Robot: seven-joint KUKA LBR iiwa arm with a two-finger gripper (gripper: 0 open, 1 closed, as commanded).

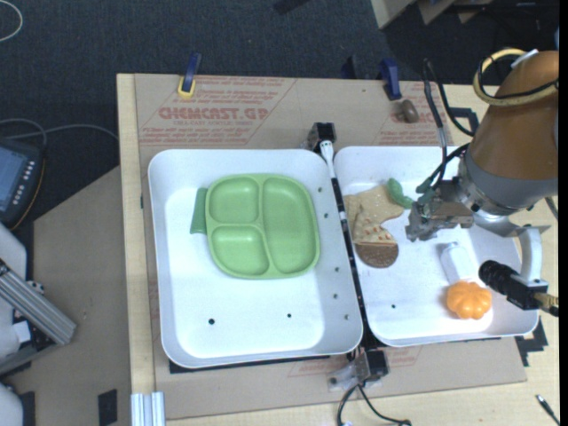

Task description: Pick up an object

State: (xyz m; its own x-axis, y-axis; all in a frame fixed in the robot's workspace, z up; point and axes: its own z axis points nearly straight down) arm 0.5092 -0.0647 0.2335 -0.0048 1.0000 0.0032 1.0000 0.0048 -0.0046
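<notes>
The surface (pixel 266 105), a cardboard-faced board printed in red, carries two shallow white bins of smooth moulded plastic. The left bin (pixel 177 309) holds a matte green tray (pixel 263 225) with three rounded compartments, lying flat near its middle. The right bin (pixel 399 313) holds the candidate objects: a tan and brown flat-looking piece (pixel 373 229) at its left side, a small white cylinder (pixel 453 260) further right, and a glossy, ribbed orange pumpkin-like object (pixel 468 300) at the near right. The gripper (pixel 433 220) hangs over the right bin between the brown piece and the white cylinder; whether the jaws are apart or together cannot be told, and nothing is visibly held. A good grasp probably requires centring over one object, well apart from the bin wall, before descending.
</notes>
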